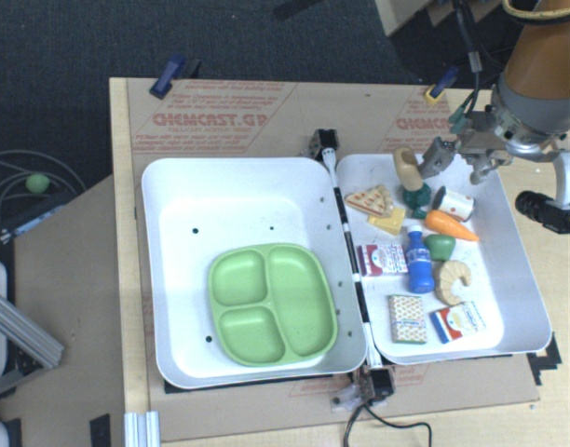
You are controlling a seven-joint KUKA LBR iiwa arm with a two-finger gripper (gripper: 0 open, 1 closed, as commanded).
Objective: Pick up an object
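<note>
End effector (464, 156) hovers over the right bin's (516, 277) far edge, fingers apparently open, gripping nothing; carrot (450, 224) and blue bottle (418, 261) lie below.

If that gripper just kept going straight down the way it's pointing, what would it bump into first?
Probably the bare floor of the right bin near its far corner; the gripper hangs beside the toys there, though depth is hard to judge.
</note>
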